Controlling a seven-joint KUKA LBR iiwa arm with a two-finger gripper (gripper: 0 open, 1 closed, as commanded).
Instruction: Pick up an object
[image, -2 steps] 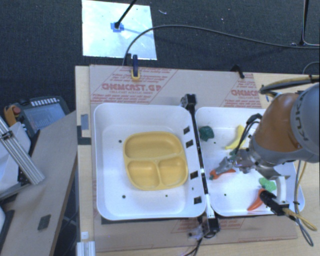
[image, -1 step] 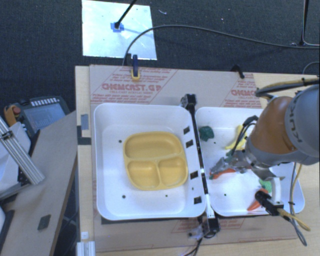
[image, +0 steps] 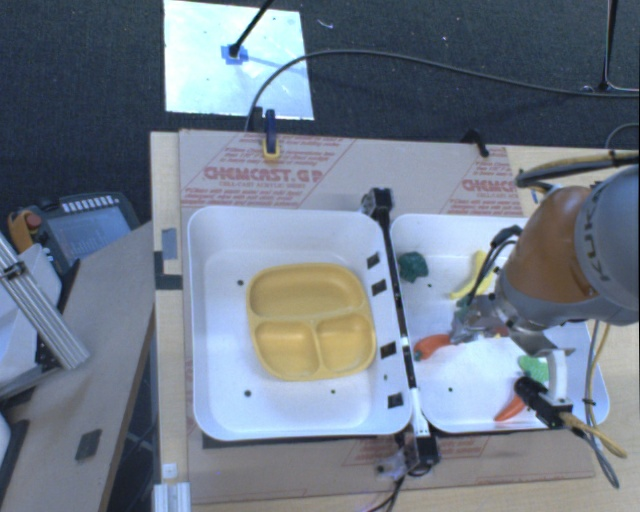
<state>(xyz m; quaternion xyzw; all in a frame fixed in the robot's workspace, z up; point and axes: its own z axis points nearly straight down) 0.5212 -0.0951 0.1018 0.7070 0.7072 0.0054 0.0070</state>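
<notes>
Lying just left of the claw (image: 466, 330), whose grip I cannot tell, an orange carrot (image: 432, 346).

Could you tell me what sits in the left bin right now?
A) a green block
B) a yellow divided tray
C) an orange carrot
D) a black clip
B: the yellow divided tray lies in the middle of the left bin, while the small green and orange things lie in the right bin.
</notes>
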